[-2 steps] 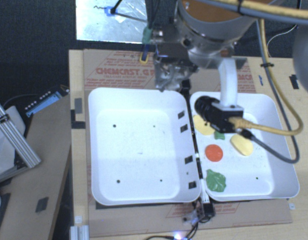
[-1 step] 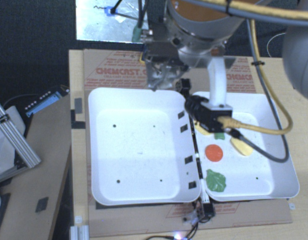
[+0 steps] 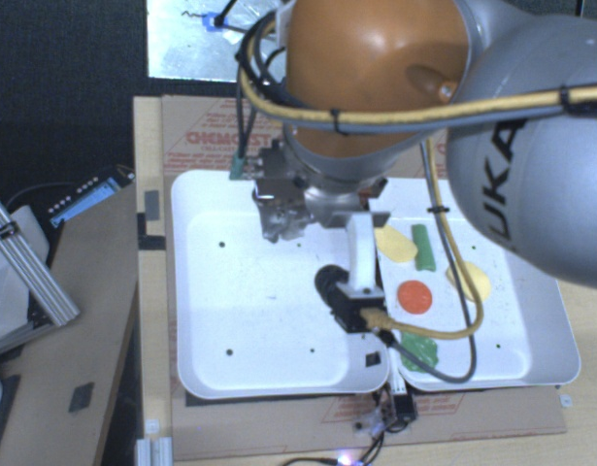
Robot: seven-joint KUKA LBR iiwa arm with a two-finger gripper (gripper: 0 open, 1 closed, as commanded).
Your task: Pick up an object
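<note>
My pincer (image 3: 279, 223) hangs over the back part of the left bin (image 3: 230, 299), near the side where it meets the right bin (image 3: 536, 333). My big arm is in the way, so I cannot tell if the pincer is open or closed. I see nothing in it.

The things I could pick up all lie in the right bin. A yellow piece (image 3: 397, 245) sits at the back, with a green stick (image 3: 424, 246) just beside it. A red disc (image 3: 414, 297) lies in front of those two. A pale yellow bit (image 3: 478, 282) is off to one side, and a green lump (image 3: 420, 349) lies near the front wall.

So I think the job is not done yet. Every thing rests flat in its bin, and none is lifted. I would need to get above one of them, come down on it, close on it and raise it. The red disc looks like a fair choice to me, since it lies a little apart from the others.
</note>
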